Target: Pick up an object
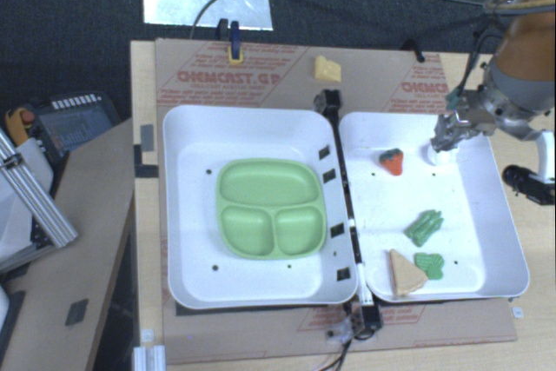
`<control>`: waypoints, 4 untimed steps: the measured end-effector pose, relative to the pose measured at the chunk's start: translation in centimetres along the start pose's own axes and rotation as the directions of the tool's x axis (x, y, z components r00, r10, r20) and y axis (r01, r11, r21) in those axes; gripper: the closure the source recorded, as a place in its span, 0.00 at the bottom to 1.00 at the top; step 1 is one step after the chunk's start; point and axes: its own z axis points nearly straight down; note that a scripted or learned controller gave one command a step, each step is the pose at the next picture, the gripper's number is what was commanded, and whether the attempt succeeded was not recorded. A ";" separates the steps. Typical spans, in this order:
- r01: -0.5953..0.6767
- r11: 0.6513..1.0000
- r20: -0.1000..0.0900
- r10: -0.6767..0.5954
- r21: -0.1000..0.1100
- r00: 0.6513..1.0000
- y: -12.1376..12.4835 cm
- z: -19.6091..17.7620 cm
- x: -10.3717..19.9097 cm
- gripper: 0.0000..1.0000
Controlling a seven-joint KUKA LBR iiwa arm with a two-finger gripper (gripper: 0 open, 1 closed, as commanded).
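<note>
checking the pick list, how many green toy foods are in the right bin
2. One green piece lies mid-bin; the other sits nearer the front edge, beside the tan sandwich wedge. Something small could be hidden under the claw.

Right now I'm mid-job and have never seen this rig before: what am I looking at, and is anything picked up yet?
One camera looks down at a slant on a bench with two white bins. The left bin holds a green divided plate. The right bin holds a small red-orange toy, two green toys and a tan wedge. The grey and orange robot arm reaches in from the right; its gripper is low over the right bin's far end. I see nothing held.
</note>
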 end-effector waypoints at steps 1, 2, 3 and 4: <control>0.000 1.000 0.000 0.000 0.000 1.000 0.3 -0.3 5.0 1.00; 0.000 1.000 0.000 0.000 0.001 1.000 -0.9 -0.2 9.9 1.00; 0.000 1.000 -0.001 0.000 0.002 1.000 -1.5 1.7 15.3 1.00; -0.001 1.000 0.000 0.001 0.000 1.000 -1.1 2.5 19.9 1.00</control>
